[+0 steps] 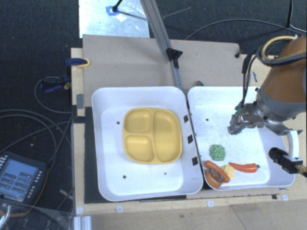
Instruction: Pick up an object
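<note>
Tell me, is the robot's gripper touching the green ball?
Apart. The camera view shows bare white bin floor between the gripper and the green ball, which lies lower in the right bin.

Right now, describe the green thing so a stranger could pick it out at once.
Look in the right white bin, toward its near edge. The small round green ball with a bumpy surface lies just above the papaya slice and left of the orange-red chili pepper. It is the one green, round thing there.

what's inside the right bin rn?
In the right bin: a green ball-like item, an orange chili-shaped piece, and a brown-orange piece with a yellow bit beside it. The gripper hangs above the bin floor; the arm covers its far right part.
</note>
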You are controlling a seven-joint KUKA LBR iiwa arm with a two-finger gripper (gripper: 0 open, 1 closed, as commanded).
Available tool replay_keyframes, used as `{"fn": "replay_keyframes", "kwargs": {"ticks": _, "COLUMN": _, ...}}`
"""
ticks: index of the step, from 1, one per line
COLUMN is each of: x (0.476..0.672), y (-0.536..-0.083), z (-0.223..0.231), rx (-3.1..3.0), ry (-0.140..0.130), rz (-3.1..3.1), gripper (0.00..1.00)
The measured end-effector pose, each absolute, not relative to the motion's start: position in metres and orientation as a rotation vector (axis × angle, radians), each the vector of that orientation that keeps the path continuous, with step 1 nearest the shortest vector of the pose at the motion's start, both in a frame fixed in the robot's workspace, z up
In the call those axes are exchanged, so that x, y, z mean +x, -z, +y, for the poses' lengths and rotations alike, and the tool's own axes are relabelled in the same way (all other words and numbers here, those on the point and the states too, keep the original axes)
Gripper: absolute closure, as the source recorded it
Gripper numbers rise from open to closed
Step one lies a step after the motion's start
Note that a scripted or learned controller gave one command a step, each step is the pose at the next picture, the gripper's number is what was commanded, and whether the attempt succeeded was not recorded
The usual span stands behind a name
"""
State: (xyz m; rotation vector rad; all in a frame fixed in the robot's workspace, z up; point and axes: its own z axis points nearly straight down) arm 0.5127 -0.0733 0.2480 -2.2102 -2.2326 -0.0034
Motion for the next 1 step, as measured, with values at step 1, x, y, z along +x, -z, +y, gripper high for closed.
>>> {"fn": "replay_keyframes", "kwargs": {"ticks": 1, "x": 0.5285, "y": -0.2474, "z": -0.0294, "rx": -2.210, "ry": 0.005, "rz": -2.234, "gripper": 1.00}}
